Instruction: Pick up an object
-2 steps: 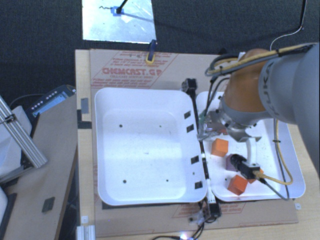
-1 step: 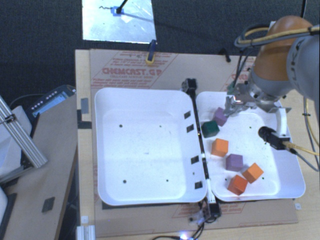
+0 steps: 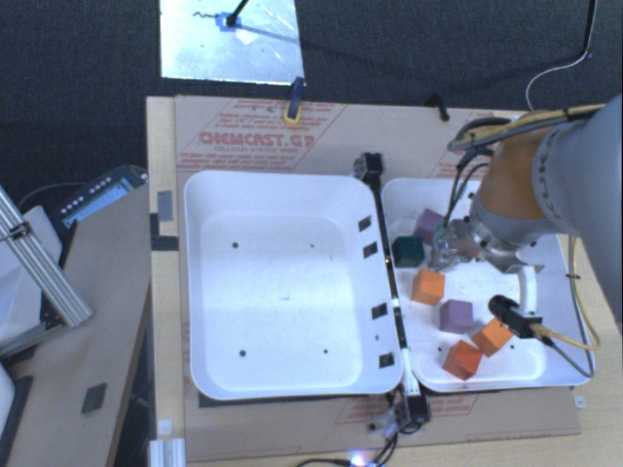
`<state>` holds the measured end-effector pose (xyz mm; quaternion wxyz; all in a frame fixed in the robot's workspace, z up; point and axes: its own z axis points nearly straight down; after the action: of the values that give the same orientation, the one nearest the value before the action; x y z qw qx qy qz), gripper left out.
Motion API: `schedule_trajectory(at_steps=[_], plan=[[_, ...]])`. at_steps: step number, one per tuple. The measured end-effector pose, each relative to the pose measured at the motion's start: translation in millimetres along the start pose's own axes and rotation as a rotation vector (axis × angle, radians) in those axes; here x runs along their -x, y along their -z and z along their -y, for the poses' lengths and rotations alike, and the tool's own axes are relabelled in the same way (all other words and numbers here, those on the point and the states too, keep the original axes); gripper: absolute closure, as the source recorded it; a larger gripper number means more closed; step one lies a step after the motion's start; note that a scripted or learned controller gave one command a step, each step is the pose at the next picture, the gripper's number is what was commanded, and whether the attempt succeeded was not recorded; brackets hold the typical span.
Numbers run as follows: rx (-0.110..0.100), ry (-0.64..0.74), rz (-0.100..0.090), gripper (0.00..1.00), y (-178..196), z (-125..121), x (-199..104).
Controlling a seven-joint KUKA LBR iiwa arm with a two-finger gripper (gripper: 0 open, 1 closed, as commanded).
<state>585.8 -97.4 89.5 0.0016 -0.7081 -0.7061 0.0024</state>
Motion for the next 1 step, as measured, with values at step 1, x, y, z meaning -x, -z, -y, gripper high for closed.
schedule_trajectory(at_steps=[1], plan=[[0.012,0.001,0.004,1.00,-4.1,-44.0,65.0]])
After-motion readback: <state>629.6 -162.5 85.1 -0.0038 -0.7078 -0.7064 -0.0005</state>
